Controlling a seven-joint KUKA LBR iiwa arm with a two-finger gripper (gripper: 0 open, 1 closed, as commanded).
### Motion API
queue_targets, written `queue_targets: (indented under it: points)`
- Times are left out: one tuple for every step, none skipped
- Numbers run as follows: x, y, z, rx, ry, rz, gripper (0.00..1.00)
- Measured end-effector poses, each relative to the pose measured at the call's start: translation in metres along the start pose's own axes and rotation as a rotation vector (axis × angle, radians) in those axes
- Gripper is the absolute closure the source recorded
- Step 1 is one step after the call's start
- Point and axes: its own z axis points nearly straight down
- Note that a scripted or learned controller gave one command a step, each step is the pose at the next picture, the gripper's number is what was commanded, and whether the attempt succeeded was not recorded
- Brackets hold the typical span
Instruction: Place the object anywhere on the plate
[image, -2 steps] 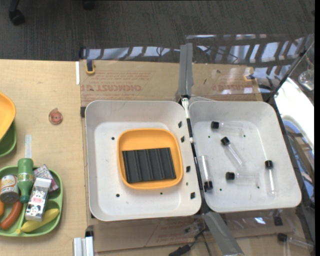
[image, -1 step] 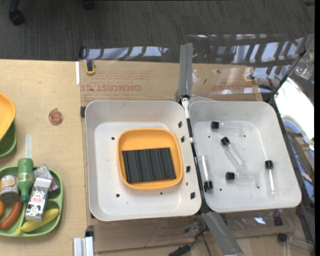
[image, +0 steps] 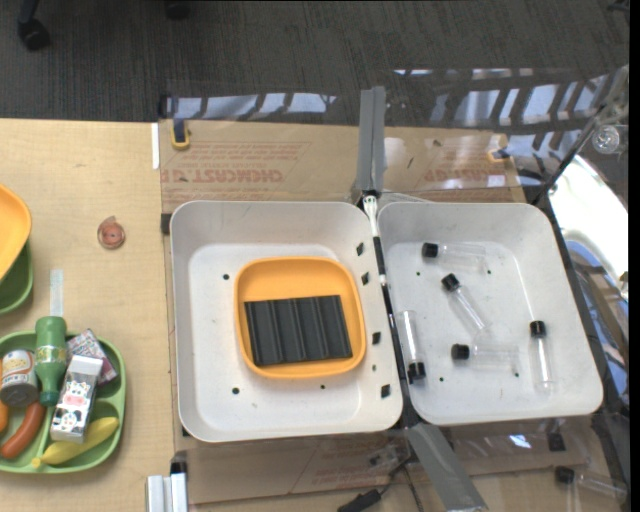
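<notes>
Two shallow white bins sit side by side on the worktop (image: 80, 180): the left bin (image: 200, 300) holds one orange square plate (image: 298, 275) bearing a dark ribbed slab (image: 303, 331), the right bin (image: 560, 300) five clear black-capped tubes (image: 462, 303).

the left white bin (image: 200, 400) holds an orange plate (image: 297, 274) at its middle, with a dark ribbed block (image: 299, 331) lying on the plate. just right of that bin, the right white bin (image: 570, 390) holds several clear tubes with black caps (image: 463, 300), scattered apart. well left of the plate, a green tray (image: 100, 440) on the wooden bench carries toy food and a small green bottle (image: 50, 358).
</notes>
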Motion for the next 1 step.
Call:
queue_targets:
  points:
    - [0.0002,-0.0002,-0.0001,0.000,0.000,0.000,0.00]
